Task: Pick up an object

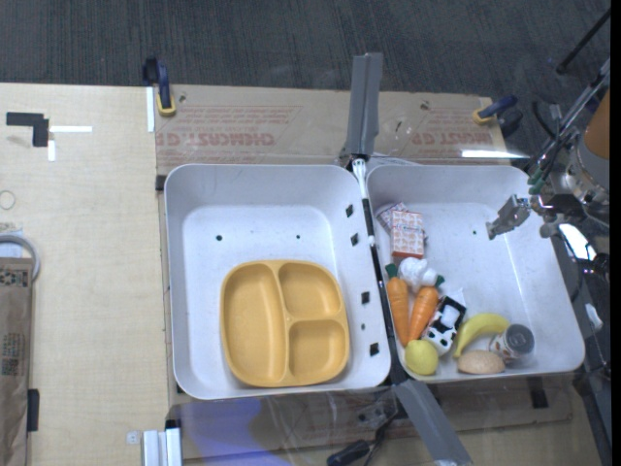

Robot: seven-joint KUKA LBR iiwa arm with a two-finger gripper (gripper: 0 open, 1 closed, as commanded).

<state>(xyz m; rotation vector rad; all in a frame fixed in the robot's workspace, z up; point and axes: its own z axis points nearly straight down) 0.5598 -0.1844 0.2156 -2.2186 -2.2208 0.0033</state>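
The objects are lying clustered in the lower-left part of the right bin: two carrots, a banana, a lemon, a small patterned box, a black-and-white toy, a tan potato-like piece and a small can. The gripper is hovering near that bin's upper right, well apart from the cluster and holding nothing; whether it is wide or narrow cannot be told. A yellow divided plate is sitting in the left bin.
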